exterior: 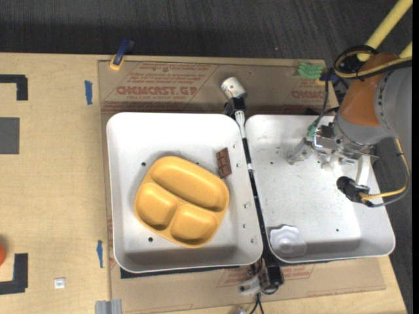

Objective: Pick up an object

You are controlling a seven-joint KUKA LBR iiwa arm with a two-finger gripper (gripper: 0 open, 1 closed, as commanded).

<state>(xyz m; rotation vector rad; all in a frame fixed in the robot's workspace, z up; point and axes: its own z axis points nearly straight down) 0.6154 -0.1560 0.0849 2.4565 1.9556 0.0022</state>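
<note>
A yellow divided plate (182, 201) lies in the left bin (131, 133). A small brown block (223, 163) rests just beyond the plate's far right corner, near the wall between the bins. A clear, round lid-like piece (287, 240) sits in the near left corner of the right bin (373, 237). My gripper (311, 157) hangs over the far part of the right bin, below the orange band, well away from all three objects. It is open with nothing between its fingers.
A brown board (163, 87) lies under both bins on the bench. A white knob on a black stem (232, 89) stands behind the gap between the bins. A black cable (357, 191) loops from the arm over the right bin.
</note>
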